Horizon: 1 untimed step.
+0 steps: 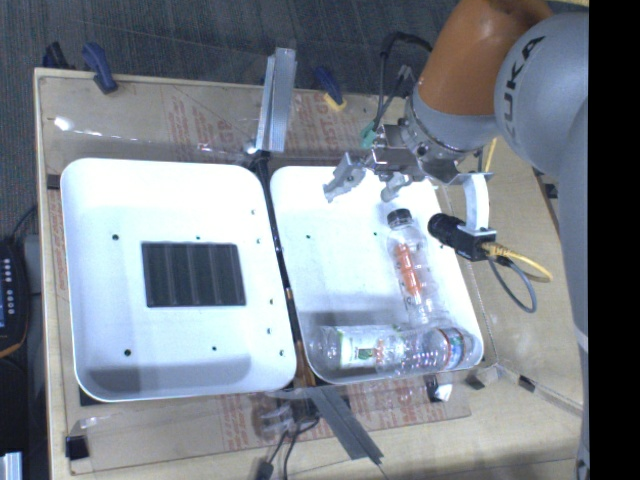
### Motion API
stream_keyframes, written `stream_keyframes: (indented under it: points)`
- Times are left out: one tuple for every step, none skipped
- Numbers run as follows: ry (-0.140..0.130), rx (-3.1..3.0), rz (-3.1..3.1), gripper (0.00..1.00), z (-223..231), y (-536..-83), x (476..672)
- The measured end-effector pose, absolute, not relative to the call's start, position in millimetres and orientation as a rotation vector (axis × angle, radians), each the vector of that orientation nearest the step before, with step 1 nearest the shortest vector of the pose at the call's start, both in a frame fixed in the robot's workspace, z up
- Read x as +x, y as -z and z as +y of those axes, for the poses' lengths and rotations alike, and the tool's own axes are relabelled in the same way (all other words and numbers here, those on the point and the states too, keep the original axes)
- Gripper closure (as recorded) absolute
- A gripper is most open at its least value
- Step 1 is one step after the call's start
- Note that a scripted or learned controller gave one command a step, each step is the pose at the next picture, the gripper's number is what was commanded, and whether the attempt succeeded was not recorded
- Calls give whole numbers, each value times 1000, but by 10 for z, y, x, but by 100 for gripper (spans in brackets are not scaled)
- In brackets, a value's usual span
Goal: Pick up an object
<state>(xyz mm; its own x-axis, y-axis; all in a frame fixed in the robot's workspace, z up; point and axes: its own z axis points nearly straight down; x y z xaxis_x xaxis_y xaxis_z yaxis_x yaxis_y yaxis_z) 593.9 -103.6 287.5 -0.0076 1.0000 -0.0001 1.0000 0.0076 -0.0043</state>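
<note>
Pincer (pixel 368 180) hovers upper middle of frame, fingers apart, nothing between them. Small bottle (pixel 412 268) lies lower right in right bin (pixel 300 268). Best: descend straddling bottle's width, then close.

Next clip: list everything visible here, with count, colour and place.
Shallow white plastic bins: 2, white, side by side on the bench.
Dark ribbed rectangular tray: 1, black, middle of the left bin.
Clear plastic bottle with orange label: 1, right bin, right side, cap toward the arm.
Clear plastic bottle with green label: 1, right bin, along the near wall.
Blue clamps: 2, far bench edge.
Grey arm's hand: 1, above the right bin's far end.
</note>
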Motion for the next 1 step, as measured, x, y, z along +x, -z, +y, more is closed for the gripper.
stream_keyframes:
  points:
    - [-3, -1989, -2429, 0, -1608, -2731, 5685]
